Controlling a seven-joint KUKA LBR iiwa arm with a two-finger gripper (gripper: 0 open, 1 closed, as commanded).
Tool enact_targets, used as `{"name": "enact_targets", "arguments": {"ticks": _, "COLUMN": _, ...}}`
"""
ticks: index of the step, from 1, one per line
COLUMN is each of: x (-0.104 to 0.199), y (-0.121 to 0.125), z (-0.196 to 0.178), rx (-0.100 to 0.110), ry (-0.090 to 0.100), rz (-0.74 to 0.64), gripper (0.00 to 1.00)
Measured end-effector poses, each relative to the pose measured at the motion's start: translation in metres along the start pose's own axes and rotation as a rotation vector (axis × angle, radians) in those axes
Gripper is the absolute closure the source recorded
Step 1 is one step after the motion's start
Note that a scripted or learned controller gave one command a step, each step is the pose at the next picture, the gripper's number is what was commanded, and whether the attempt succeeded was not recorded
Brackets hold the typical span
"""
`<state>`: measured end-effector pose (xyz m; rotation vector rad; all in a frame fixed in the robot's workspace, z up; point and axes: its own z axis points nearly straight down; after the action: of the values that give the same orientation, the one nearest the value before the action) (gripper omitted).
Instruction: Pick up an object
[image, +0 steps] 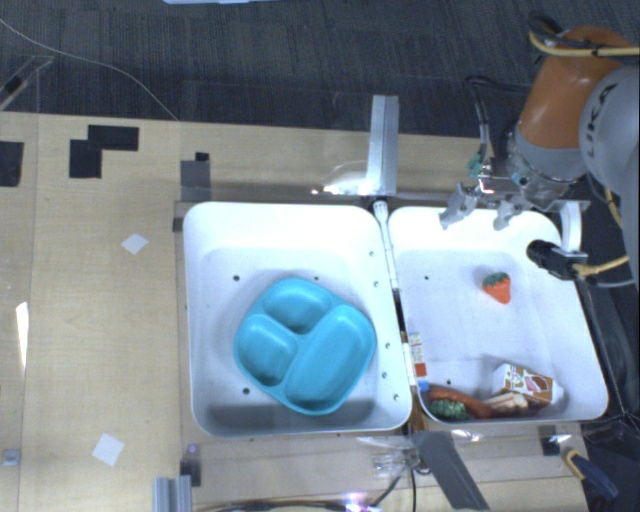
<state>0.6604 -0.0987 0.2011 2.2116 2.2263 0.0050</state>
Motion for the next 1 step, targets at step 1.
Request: {"name": "enact_targets", "arguments": {"ticks": 1, "x": 0.0000, "y": 0.0000, "z": 0.0000, "rx": 0.000, "ry": 0.000, "rz": 0.000, "gripper": 0.00}}
